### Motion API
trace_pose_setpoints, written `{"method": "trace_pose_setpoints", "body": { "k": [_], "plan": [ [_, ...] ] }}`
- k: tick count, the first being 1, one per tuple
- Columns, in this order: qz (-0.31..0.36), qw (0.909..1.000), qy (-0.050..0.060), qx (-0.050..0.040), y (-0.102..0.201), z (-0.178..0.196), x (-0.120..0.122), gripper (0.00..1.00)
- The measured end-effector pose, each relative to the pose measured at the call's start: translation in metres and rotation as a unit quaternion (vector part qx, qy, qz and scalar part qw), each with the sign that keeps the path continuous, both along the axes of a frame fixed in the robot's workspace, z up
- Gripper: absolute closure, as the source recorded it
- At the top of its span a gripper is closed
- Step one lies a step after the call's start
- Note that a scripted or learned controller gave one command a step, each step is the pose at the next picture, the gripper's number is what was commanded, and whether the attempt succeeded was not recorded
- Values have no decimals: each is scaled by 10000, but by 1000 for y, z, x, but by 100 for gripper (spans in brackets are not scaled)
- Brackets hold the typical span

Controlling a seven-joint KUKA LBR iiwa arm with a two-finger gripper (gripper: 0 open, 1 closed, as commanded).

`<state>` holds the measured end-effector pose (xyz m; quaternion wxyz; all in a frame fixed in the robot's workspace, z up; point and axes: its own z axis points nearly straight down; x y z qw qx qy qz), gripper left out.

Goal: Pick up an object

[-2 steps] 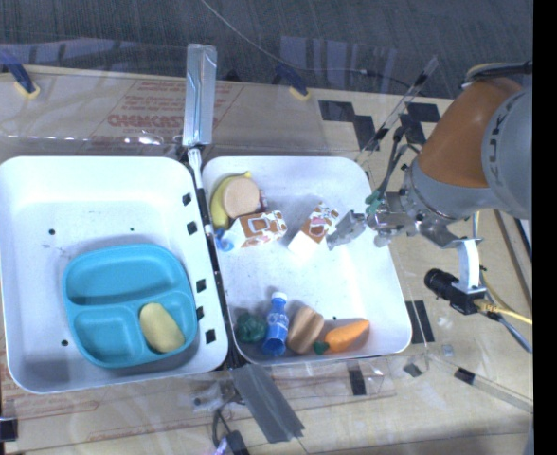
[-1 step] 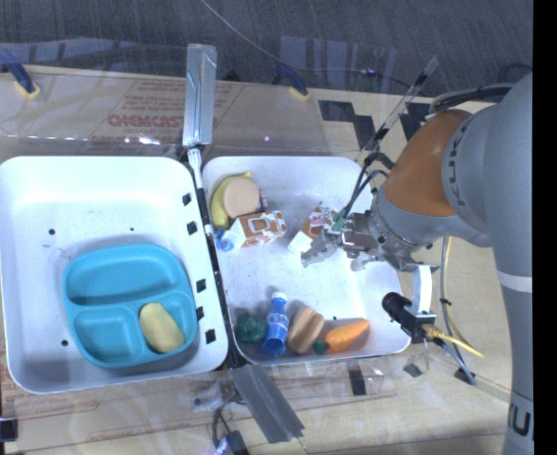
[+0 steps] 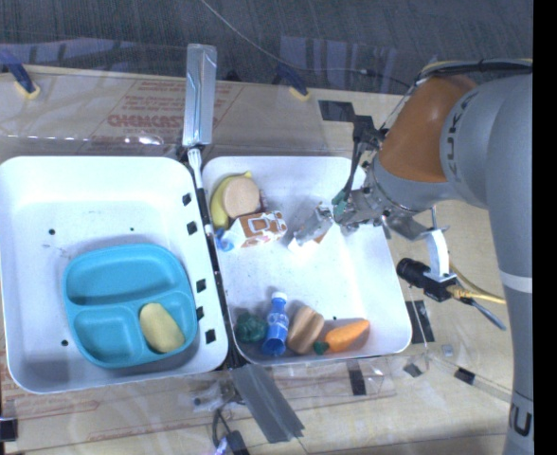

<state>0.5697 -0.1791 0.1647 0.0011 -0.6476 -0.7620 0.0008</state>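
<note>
My gripper (image 3: 309,229) is low in the right bin (image 3: 373,282), near its middle, just right of an orange and white toy box (image 3: 261,227). A yellow banana (image 3: 222,200) and a brown round piece (image 3: 242,197) lie at the bin's far left. Along the near wall sit a green lump (image 3: 251,328), a blue bottle (image 3: 277,323), a tan bread piece (image 3: 304,327) and an orange carrot (image 3: 346,333). I see nothing held in the gripper.
The left bin (image 3: 32,207) holds a blue divided tray (image 3: 117,292) with a yellow potato-like thing (image 3: 161,327) in its near right compartment. A metal divider post (image 3: 199,93) stands between the bins at the back.
</note>
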Motion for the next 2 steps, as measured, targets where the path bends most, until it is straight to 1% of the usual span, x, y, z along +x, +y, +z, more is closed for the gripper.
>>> {"method": "trace_pose_setpoints", "body": {
  "k": [1,2],
  "plan": [
    [160,9999,-24,-1,-31,-74,29,0],
    [1468,9892,-21,-2,-29,-12,65,0]
  ]
}}
